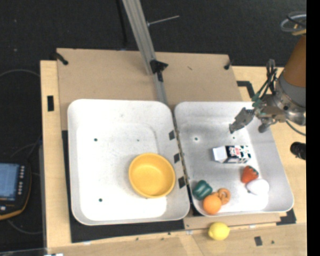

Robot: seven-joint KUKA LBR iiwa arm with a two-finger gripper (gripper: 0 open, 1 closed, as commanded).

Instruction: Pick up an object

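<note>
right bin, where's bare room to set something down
The right bin is bare along its far edge and left side, from the gripper across to the divider. It is crowded near the front: milk carton, green block, orange, strawberry, white egg.

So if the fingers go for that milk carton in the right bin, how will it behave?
The milk carton lies on its side, so it probably slides rather than rolls. It looks small and boxy, likely light, with flat faces that may suit a pinch.
</note>
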